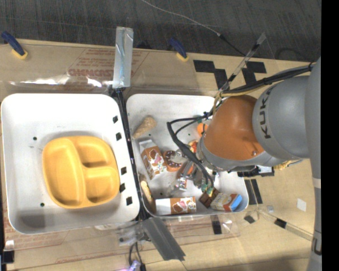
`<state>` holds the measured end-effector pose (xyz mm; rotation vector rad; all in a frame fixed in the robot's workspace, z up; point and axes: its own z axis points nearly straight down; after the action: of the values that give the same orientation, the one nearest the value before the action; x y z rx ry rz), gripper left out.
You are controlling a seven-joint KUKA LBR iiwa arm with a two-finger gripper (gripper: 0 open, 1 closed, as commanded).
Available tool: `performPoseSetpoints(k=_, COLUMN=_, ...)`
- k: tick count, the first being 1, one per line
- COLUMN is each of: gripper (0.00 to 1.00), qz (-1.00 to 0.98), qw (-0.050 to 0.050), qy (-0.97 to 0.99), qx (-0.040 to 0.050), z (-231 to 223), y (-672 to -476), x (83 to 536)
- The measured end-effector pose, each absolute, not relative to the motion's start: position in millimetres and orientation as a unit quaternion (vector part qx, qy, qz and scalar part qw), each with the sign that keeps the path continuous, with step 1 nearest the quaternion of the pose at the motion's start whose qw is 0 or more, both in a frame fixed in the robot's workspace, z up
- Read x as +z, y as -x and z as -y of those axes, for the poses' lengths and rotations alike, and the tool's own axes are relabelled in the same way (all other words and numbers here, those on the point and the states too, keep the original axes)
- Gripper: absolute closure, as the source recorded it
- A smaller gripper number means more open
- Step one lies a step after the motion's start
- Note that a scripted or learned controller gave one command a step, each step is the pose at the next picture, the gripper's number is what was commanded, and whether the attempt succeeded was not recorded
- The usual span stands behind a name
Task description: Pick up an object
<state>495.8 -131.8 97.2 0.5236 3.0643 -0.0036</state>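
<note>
below the orange wrist, the gripper (199,180) hangs among small packets (155,161) lying to its left; its grip i cannot tell.

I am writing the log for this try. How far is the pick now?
Done: the arm has reached down into the right bin, among the small packets. In hand: nothing can be confirmed, because the wrist hides the gripper. Left: grasping and lifting one object. The yellow divided tray lies in the left bin.
</note>
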Motion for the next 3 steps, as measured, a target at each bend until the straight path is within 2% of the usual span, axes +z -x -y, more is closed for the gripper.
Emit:
performPoseSetpoints(k=1, gripper=0.00, qz=-0.982, qw=0.015, qy=-0.187, qx=-0.0011, z=130, y=-495.0, x=97)
performPoseSetpoints(k=2, gripper=0.00, qz=-0.959, qw=0.008, qy=-0.283, qx=0.0005, z=115, y=-491.1, x=94)
performPoseSetpoints(k=3, gripper=1.00, qz=-0.960, qw=0.009, qy=-0.280, qx=-0.0010, z=116, y=-491.4, x=103)
